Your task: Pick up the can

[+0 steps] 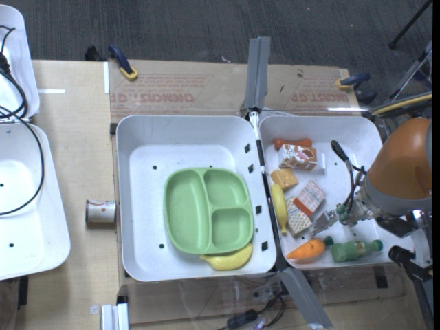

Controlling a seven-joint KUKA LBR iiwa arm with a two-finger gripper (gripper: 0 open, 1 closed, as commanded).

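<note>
The can (101,212) is small and silvery and lies on its side on the wooden bench, just outside the left wall of the left bin (137,184). My gripper (330,219) is far from it, low in the right bin (364,133), beside a checkered packet (297,220) and above a carrot (306,250). The orange band of the arm (407,162) rises at the right edge. Nothing shows between the gripper's tips.
A green divided plate (210,210) fills the left bin, with a banana (230,258) under its front rim. The right bin holds an orange carton (297,155), a yellow banana (278,208), a snack box (310,196) and a green bottle (355,250). White tubs (27,205) stand at far left.
</note>
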